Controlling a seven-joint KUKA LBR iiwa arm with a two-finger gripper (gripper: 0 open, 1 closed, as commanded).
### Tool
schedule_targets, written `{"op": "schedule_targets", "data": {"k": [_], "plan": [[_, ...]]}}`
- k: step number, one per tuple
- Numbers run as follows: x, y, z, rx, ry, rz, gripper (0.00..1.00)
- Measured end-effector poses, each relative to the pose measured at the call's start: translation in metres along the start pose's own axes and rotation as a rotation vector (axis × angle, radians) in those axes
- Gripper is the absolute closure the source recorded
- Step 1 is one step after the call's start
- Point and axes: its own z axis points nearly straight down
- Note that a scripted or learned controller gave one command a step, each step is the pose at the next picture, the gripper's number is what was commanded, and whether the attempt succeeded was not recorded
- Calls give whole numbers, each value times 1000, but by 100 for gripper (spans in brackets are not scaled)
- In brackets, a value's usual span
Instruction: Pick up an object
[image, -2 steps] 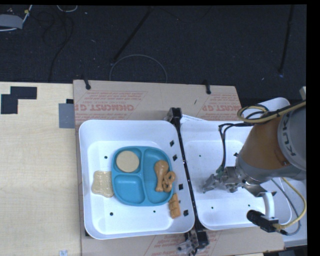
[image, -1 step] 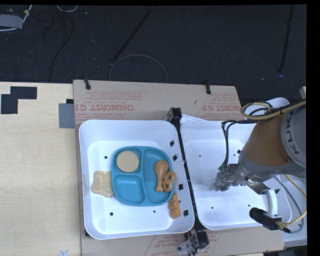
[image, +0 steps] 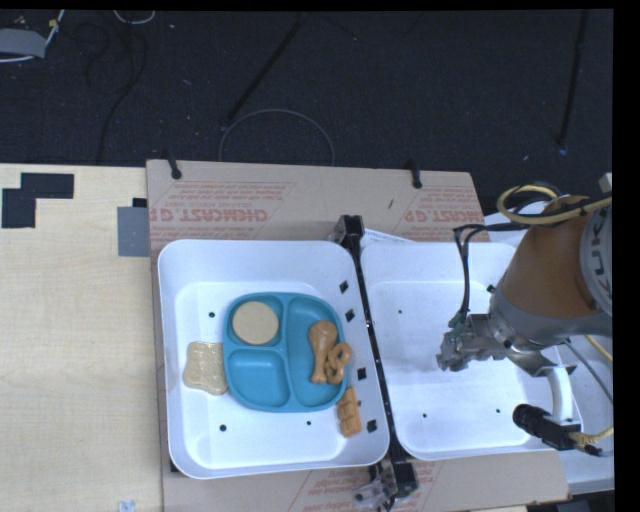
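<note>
Claw (image: 455, 352) down low in the right bin (image: 440, 440), well apart from anything grabbable; can't tell how it's set. All the goodies over in the left bin (image: 185, 270): blue tray (image: 268, 385) with a round cracker (image: 255, 322) and pretzel pieces (image: 328, 352), a tan biscuit (image: 205, 367) just beside the tray, another bit (image: 348, 412) near the divider. Probably best to lift, cross the divider, drop straight onto the loose biscuit. Pale wood table (image: 70, 340), cardboard under the bins, dark floor with cables behind.
</note>
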Motion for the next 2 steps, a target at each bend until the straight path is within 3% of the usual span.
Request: {"op": "schedule_targets", "data": {"k": [2], "plan": [[-2,0,-64,0,0,0,100]]}}
